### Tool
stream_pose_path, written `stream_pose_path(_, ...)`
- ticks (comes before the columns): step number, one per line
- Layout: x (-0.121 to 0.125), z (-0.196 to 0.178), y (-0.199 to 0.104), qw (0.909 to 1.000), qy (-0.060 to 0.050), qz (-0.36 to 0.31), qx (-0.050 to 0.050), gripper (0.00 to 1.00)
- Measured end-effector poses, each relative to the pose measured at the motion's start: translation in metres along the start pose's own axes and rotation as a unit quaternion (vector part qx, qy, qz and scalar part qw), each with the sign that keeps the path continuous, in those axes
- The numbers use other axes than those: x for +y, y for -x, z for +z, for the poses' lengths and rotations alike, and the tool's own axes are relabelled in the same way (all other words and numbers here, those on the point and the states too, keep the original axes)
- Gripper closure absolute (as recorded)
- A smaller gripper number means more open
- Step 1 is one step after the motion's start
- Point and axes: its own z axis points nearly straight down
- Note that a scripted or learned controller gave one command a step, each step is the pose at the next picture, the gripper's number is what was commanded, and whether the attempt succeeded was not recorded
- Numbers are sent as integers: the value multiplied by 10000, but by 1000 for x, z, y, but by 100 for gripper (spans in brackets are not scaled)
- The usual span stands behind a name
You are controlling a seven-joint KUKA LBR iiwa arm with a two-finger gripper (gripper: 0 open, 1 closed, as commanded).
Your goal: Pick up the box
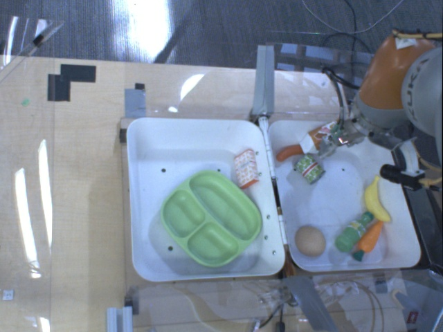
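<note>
The box (246, 168) is the small red-and-white carton in the left bin (142, 185), at about 3 o'clock in that bin, hard up against the wall it shares with the right bin (408, 254). Its long axis runs roughly 12 to 6. The plate (211, 218), green with 3 wells, sits just beside it at 7 o'clock, the rim close to the carton's lower end.

From the gripper (333, 135) the box lies at about 8 o'clock, across the dividing wall. That is the relation I am working from: the 1 arm hangs over the far end of the wrong bin and must cross left over the wall. I would then turn the wrist to close across the box's short side.

Nearer the gripper are a green packet (309, 169) at its 7 o'clock and an orange sausage-like piece (289, 152) at its 8 o'clock. Something orange and white sits right at the tool; it may be part of the tool or an item, the view is too blurred to say. I cannot tell whether the gripper is spread or closed.
</note>
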Motion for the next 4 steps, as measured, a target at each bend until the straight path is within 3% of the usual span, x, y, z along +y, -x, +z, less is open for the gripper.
stream_pose_path(1, -4, 5, -1, 10000, -80, 6, 46, 0)
stream_pose_path(2, -40, 41, -16, 10000, 55, -33, -25, 0)
stream_pose_path(3, -15, 42, 3, 9995, -138, 254, 115, 0)
stream_pose_path(4, -13, 32, 7, 9997, -74, 239, 33, 100)
